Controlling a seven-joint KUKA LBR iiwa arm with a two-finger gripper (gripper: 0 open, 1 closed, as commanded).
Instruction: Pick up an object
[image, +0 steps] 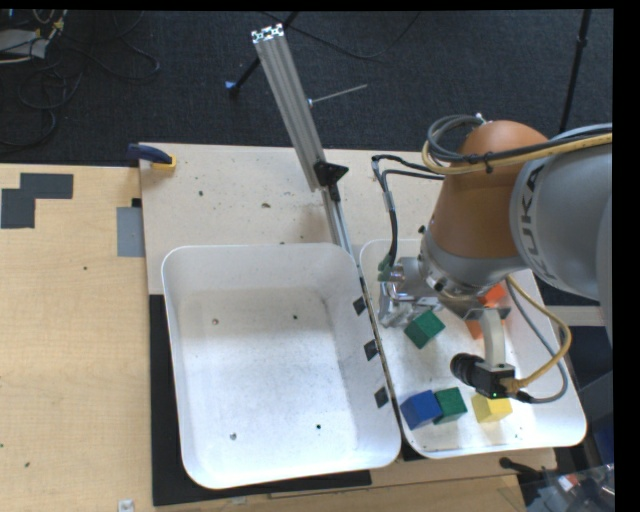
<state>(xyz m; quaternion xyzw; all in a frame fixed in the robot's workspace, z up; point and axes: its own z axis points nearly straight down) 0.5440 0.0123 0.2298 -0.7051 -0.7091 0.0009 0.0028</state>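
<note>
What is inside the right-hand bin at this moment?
The right bin holds a dark green block, a blue cube, a green cube, a yellow block and something orange. The arm covers the bin's far part.

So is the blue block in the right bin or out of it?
In. The blue block lies on the right bin's floor near its front left corner, beside a green block.
</note>
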